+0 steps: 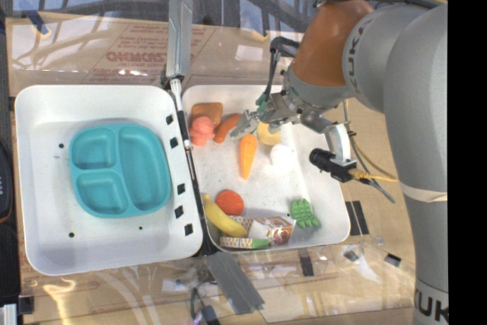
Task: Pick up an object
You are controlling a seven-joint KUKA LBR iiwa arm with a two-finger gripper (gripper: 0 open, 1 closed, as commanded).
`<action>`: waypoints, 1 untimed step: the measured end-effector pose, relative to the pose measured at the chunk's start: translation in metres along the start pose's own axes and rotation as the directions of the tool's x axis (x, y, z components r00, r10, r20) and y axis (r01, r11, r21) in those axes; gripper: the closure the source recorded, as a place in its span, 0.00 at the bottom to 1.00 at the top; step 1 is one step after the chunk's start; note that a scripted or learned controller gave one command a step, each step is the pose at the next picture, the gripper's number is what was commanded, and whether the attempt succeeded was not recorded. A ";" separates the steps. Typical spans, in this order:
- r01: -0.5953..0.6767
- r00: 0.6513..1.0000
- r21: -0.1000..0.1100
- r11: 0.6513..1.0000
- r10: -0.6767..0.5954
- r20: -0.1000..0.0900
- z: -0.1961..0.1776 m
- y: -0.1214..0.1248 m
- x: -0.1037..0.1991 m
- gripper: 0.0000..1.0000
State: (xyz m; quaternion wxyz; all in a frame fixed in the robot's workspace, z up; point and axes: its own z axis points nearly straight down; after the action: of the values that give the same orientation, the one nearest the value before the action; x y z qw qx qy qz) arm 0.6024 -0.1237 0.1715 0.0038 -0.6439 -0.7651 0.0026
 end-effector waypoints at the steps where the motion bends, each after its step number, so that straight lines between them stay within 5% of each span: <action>1: 0.081 0.997 -0.006 0.997 -0.081 0.002 0.082 0.005 -0.025 0.00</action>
State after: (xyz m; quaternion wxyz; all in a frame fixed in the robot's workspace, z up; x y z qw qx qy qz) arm 0.6108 -0.1473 0.0898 0.0015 -0.6123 -0.7907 0.0006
